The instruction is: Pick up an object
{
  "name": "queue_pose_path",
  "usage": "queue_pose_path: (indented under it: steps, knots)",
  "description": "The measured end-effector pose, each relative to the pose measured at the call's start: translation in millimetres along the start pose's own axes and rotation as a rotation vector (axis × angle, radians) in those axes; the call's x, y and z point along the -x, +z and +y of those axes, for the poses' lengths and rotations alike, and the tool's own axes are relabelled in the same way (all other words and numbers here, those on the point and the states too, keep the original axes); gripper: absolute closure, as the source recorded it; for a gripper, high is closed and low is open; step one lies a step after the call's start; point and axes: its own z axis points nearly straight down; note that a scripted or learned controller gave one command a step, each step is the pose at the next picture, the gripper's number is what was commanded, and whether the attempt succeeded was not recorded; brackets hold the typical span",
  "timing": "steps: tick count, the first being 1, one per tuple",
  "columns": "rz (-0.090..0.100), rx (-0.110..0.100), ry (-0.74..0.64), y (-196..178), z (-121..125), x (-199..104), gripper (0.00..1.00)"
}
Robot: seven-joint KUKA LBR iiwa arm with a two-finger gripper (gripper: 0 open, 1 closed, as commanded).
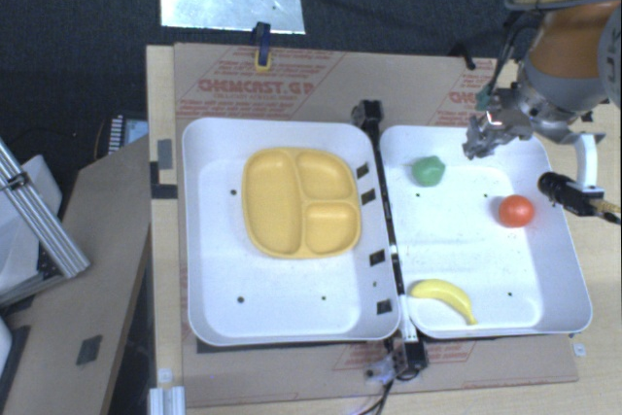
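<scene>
Three objects lie in the right bin [544,301]: a green round object [428,171] near its back left, a red-orange ball [516,211] toward its right side, and a yellow banana [444,296] near its front edge. My gripper [479,144] hangs over the back of the right bin, to the right of and slightly behind the green object. Nothing shows between its fingers.
The left bin [219,306] holds a yellow divided plate [299,202]. A black divider with clips [382,209] runs between the two bins. The bins rest on a cardboard sheet [292,78] on the bench.
</scene>
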Motion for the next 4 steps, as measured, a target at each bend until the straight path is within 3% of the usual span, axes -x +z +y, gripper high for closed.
queue_pose_path:
  steps: [4]
  knots:
    - [0.004,-0.007,-0.006,0,-79,-191,1.0]
